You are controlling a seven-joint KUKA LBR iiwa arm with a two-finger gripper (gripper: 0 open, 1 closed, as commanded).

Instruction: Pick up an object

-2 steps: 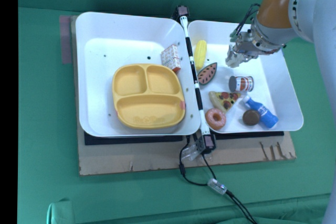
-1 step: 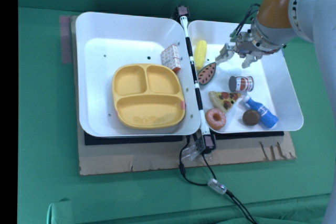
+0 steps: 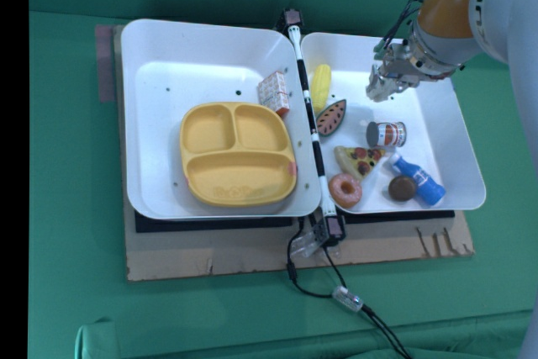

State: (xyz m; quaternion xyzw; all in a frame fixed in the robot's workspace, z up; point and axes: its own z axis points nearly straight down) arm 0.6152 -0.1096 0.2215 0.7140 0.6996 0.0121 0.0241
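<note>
My gripper hangs over the back part of the right bin, pointing down, above and slightly behind a small can lying on its side. Nothing shows between its fingers. In that bin also lie a corn cob, a watermelon slice, a pizza slice, a pink doughnut, a blue bottle and a brown round piece.
The left bin holds a yellow divided plate and a small patterned carton near its right wall. A black-and-white bar runs between the bins. Cables trail off the front edge.
</note>
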